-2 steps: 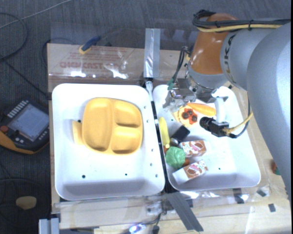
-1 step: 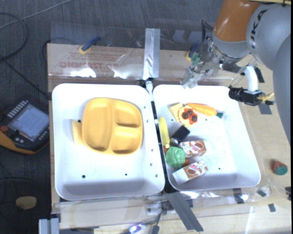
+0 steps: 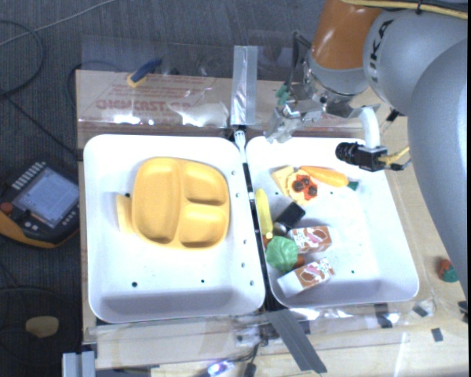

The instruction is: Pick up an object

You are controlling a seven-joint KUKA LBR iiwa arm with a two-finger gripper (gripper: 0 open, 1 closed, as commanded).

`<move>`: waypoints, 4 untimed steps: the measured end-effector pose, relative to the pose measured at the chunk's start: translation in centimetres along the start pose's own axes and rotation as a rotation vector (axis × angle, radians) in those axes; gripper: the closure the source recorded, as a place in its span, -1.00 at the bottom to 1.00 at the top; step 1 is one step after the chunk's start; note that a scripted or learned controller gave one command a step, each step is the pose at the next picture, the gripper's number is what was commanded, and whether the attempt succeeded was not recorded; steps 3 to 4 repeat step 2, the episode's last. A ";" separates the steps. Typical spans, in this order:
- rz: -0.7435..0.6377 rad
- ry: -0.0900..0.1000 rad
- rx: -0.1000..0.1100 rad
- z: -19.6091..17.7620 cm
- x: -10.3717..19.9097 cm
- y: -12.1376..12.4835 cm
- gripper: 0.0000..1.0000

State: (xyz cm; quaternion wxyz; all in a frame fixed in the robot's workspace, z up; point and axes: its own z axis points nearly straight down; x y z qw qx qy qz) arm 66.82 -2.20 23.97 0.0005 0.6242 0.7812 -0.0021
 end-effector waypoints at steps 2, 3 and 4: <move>-0.005 0.004 0.001 1.1 1.4 -8.8 1.00; -0.005 0.004 0.001 1.1 1.4 -8.8 1.00; -0.005 0.004 0.001 1.1 1.4 -8.8 1.00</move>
